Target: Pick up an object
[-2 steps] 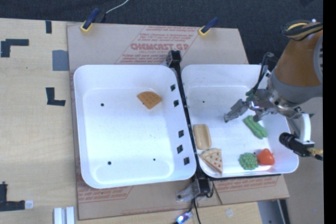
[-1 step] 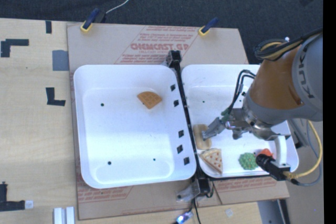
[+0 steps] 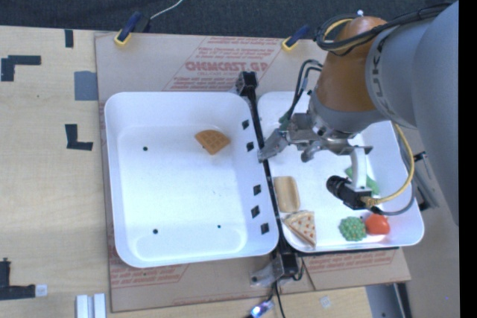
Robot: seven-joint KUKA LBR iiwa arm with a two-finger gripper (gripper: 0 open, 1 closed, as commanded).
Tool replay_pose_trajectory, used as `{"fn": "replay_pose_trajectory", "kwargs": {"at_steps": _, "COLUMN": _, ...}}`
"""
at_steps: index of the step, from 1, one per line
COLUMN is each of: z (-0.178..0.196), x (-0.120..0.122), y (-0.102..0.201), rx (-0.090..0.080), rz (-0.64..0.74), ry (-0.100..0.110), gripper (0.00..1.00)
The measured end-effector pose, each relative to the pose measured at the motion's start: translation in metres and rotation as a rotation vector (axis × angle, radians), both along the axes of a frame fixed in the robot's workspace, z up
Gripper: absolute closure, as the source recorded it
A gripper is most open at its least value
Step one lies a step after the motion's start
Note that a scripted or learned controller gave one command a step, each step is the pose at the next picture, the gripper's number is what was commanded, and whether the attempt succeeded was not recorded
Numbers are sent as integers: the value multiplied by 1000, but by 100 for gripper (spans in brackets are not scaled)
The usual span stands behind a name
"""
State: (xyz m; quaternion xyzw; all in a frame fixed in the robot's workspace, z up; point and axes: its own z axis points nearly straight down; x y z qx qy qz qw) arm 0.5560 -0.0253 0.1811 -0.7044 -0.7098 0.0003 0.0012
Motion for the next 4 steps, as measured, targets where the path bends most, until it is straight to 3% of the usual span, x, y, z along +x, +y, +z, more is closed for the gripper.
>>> {"fn": "replay_pose_trajectory", "kwargs": {"at_steps": 1, "z": 11, "x": -18, "y": -43, "rx": -3, "rz": -11, "ry": 4, "gripper": 0}}
{"fn": "replay_pose_trajectory", "kwargs": {"at_steps": 2, "z": 2, "x": 73, "y": 14, "rx": -1, "rz": 0, "ry": -2, "gripper": 0}}
{"fn": "replay_pose_trajectory", "kwargs": {"at_steps": 3, "z": 2, "x": 70, "y": 10, "rx": -2, "rz": -6, "ry": 4, "gripper": 0}}
{"fn": "replay_pose_trajectory", "kwargs": {"at_steps": 4, "z": 176, "x": 86, "y": 56, "rx": -1, "rz": -1, "ry": -15, "gripper": 0}}
